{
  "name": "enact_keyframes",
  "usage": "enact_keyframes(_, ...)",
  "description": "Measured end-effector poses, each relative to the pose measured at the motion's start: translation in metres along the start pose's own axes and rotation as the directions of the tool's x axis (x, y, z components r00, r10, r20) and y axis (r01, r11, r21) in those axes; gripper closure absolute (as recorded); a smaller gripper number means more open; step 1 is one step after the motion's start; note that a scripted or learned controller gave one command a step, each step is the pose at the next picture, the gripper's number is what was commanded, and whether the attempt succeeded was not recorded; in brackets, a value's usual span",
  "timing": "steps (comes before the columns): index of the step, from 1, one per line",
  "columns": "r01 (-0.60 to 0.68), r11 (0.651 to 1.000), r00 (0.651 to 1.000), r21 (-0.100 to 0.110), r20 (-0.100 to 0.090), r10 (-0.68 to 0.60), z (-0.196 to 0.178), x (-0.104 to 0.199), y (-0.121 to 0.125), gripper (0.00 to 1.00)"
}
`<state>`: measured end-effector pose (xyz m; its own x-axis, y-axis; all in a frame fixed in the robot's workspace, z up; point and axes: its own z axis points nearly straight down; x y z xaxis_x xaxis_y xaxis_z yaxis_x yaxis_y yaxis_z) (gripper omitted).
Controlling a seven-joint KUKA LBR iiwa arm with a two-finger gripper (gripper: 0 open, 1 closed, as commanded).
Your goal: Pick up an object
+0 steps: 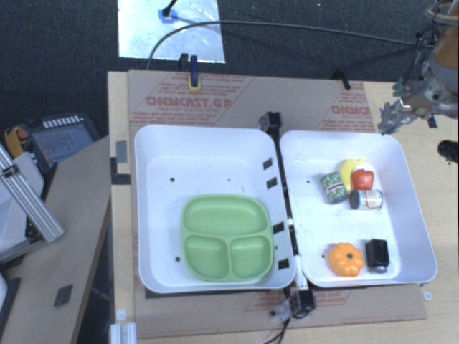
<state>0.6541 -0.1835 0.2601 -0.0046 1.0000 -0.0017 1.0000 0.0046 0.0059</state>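
White bins sit side by side on the bench. In the left bin (154, 149) we see a green divided plate (227, 236). The right bin (409, 185) holds a cluster near its middle: small green-patterned can (333, 187), yellow item (349, 169), red item (363, 178), and a can on its side (367, 200), all touching or nearly so. Toward the front edge: orange pumpkin (345, 259) w/ a black block (377, 254) just beside it. The gripper (393, 118) hovers above the right bin's far corner, apart from all objs; we can't tell its state.

The gripper (391, 117) hangs above the right bin's (409, 174) far corner; a green tray (226, 236) lies in the left bin (154, 192).
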Motion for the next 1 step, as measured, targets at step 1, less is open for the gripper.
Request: enact_keyframes(1, 0.004, 1.0, 1.0, 0.006, -0.004, -0.004, 0.0122, 0.0562, -0.011, 1.0)
